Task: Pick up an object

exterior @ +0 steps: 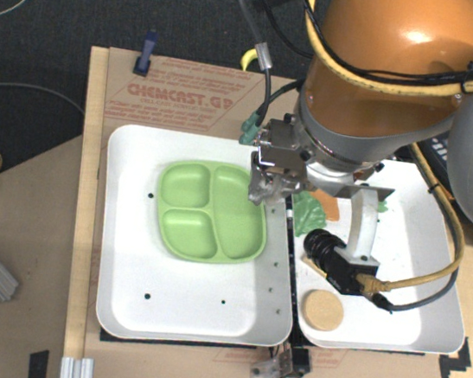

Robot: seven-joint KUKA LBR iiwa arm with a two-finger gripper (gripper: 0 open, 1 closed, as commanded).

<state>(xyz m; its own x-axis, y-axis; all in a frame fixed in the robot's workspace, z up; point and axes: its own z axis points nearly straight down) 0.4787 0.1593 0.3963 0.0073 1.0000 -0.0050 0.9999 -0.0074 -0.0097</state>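
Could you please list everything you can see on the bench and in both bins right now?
plate: one, light green, three compartments, lying flat in the left bin
disc: one, tan, round, near the front of the right bin
green item: one, partly hidden under the arm, in the right bin near the divide
orange item: one, small, beside the green item, mostly hidden
left bin: one, white, shallow
right bin: one, white, shallow
board: one, brown with red print, under the bins
clip: one, blue, on the board's far left corner
arm: one, orange and grey, over the right bin
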